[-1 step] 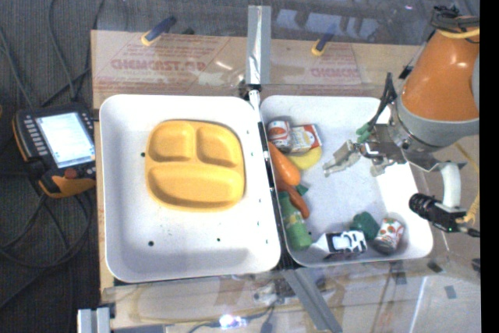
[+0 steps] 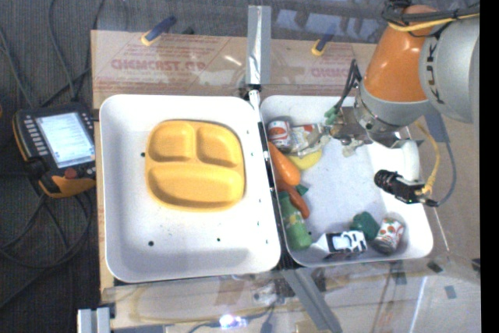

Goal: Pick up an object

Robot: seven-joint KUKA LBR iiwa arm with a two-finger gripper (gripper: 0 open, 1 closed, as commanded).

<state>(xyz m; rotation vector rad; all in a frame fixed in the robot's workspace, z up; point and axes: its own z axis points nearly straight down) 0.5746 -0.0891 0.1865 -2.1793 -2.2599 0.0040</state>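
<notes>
Now the gripper (image 2: 341,125) hovers beside the can (image 2: 279,133); jaws' state I cannot tell. Light, rigid, slippery can: grip mid-body.

Both white bins (image 2: 117,246) look like smooth moulded plastic with a soft sheen, and the yellow divided tray (image 2: 195,164) in the left one is glossy plastic too. The carrot (image 2: 285,168) and the other small toys beside it appear plastic (the can (image 2: 279,133) has a shinier, metallic-looking face). The arm's orange band (image 2: 398,62) is glossy, and the bench board (image 2: 179,66) looks like matt cardboard.
</notes>
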